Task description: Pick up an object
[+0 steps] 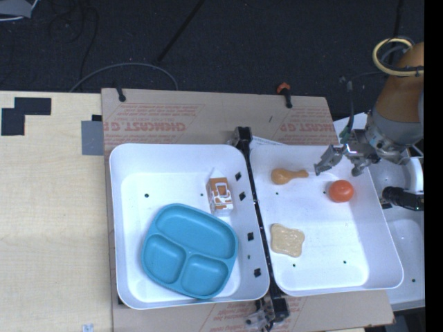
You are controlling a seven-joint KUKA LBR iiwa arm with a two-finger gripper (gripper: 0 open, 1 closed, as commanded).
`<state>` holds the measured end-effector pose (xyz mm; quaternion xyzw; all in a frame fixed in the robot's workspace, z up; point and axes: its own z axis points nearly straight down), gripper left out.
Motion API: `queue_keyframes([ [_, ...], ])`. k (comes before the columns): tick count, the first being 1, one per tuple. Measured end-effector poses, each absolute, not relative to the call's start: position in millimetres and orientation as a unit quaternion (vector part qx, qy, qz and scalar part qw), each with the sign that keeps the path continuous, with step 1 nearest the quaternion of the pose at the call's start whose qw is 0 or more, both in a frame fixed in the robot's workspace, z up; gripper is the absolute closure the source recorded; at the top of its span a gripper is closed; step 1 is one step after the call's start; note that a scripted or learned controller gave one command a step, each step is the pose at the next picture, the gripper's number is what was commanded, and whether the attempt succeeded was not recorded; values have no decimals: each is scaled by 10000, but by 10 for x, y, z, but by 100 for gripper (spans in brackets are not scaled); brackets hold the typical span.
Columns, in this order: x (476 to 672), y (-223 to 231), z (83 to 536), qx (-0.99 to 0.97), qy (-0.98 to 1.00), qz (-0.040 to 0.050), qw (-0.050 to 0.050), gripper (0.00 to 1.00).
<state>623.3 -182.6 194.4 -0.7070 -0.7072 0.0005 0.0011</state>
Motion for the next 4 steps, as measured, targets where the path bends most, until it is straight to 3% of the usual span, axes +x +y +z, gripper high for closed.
queue_keyframes([
  [1, 6196, -1825, 1305, -7071, -7071, 22, 38, 0],
  [2, 6211, -1750, 863, -7055, -7086, -29, 61, 0],
  [3, 6205, -1783, 976, -7055, -7087, -3, 34, 100],
  [4, 6206, -1805, 1615, -7066, -7076, -10, -21, 100],
])
